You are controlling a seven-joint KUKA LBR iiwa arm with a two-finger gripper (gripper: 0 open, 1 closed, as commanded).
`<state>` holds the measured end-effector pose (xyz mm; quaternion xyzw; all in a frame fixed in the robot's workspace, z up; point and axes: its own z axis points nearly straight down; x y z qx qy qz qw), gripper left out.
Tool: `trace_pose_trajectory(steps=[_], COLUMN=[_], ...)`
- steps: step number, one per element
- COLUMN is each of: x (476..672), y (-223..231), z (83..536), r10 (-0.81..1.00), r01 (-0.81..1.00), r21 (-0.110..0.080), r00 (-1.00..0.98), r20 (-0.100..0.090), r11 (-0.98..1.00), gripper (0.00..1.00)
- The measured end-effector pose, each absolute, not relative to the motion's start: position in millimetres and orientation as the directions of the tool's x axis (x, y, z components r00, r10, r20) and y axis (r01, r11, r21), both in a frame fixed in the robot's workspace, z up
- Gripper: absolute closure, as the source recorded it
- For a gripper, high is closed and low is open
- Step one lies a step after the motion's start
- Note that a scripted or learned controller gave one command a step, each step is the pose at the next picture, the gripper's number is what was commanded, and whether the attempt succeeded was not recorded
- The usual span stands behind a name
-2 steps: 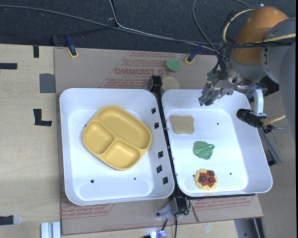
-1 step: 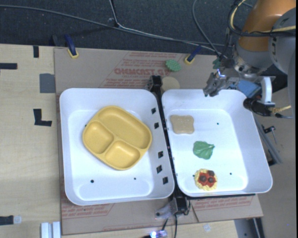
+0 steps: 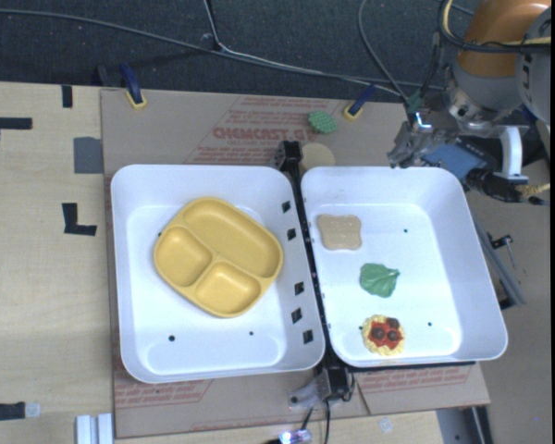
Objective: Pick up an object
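White plastic is forming the two shallow bins that are sitting side by side in the middle of the frame, on a brown cardboard sheet [image 3: 250,132] with red printing. The left white bin [image 3: 134,340] is holding a yellow plastic tray with three compartments [image 3: 218,256], which is lying turned at an angle in the middle of the bin floor.

The right white bin [image 3: 462,248] is holding three small things in a loose line from top to bottom of its left half. A flat beige piece shaped like a slice of toast [image 3: 339,232] is lying nearest the upper part. Below it, apart from it, a green leaf-shaped piece [image 3: 379,279] is resting. Near the lower edge, a small yellow piece with red and dark spots [image 3: 383,335] is lying, maybe a toy pizza or flower; the detail is too small to tell.

The grey arm with the orange band [image 3: 504,17] is hanging at the upper right of the frame, outside the right bin and above its upper right corner. The two-finger gripper [image 3: 409,146] is pointing toward the lower left, just beyond the bin's upper rim. I cannot tell how its claw is standing, because it is dark and blurred there. It is well apart from all three pieces.

A small green knobbly thing [image 3: 322,121] is lying on the cardboard above the bins, near the top centre.
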<state>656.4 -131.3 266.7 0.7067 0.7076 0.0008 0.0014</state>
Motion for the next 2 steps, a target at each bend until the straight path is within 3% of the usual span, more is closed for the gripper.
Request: trace_pose_trajectory(steps=[2], x=[643.1], y=[-41.5], z=[257.0], r10=[1.0], r01=[1.0], r21=[-0.002], r00=[-0.006], r20=[0.001], r11=[0.006], gripper=[1.0])
